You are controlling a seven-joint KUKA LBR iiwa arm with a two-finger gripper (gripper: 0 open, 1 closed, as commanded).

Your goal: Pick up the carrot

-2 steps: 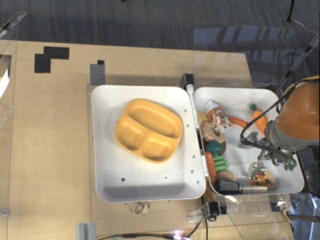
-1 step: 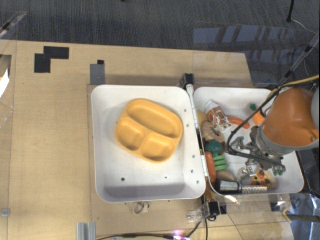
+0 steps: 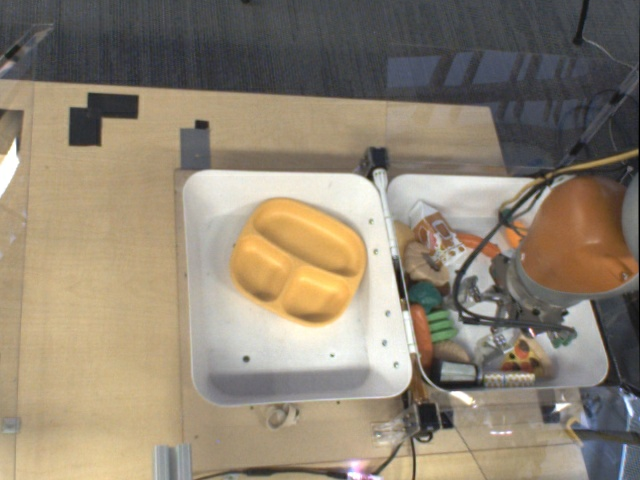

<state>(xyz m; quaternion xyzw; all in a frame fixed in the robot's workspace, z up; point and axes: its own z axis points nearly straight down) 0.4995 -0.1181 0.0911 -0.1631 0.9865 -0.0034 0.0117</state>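
Note:
The right bin (image 3: 600, 368) holds a heap of toy food. An orange ridged carrot (image 3: 440, 325) lies near that bin's left wall, with a green leafy piece (image 3: 427, 295) just above it. My gripper (image 3: 497, 338) hangs low over the bin's front half, to the right of the carrot, below the arm's orange band (image 3: 580, 233). Dark cables and metal parts crowd the gripper, and nothing can be seen held in it. A second orange piece (image 3: 470, 240) lies farther back, partly behind the arm.
The left bin (image 3: 215, 368) carries a yellow three-compartment plate (image 3: 298, 258). In the right bin a small printed carton (image 3: 437, 234), a red item (image 3: 422, 343), a dark flat object (image 3: 455, 373) and a colourful packet (image 3: 525, 358) crowd around the carrot.

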